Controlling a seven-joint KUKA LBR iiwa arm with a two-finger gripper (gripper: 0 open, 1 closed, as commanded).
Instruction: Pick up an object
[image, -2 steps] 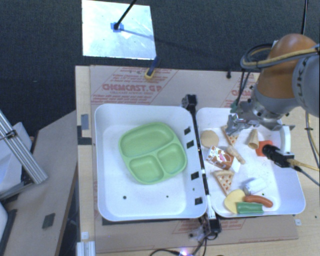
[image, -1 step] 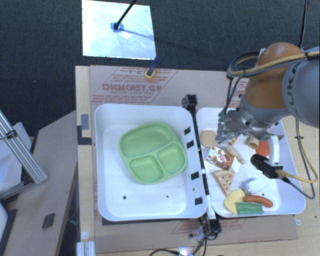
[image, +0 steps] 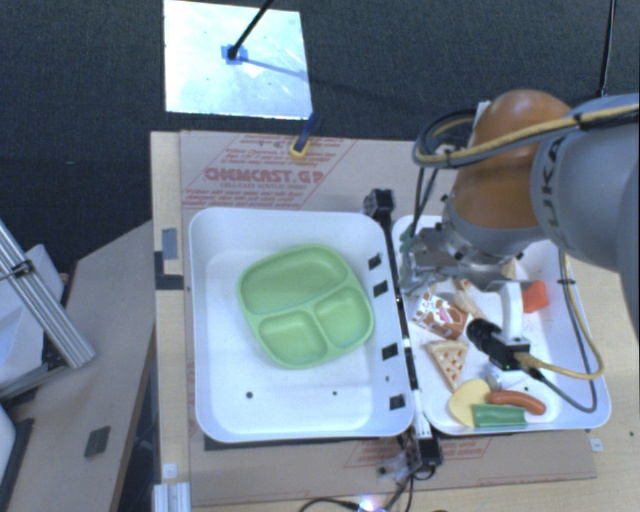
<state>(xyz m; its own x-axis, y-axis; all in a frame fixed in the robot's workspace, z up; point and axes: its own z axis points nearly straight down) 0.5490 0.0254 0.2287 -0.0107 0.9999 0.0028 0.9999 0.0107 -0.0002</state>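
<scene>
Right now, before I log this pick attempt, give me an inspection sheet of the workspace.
surface: left bin and right bin, white, on a cardboard sheet.
job's things: pizza slice, sausage, patterned packet, red piece, in the right bin.
clutter: green divided plate in the left bin.
grippers: gripper over the right bin, beside the packet.
cables: dark loop beside the orange band.
surroundings: shiny panel behind the bench; aluminium frame at left.

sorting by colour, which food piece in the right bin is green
The green bar at the front, just below the orange sausage; the other pieces are yellow, orange or red.
</scene>
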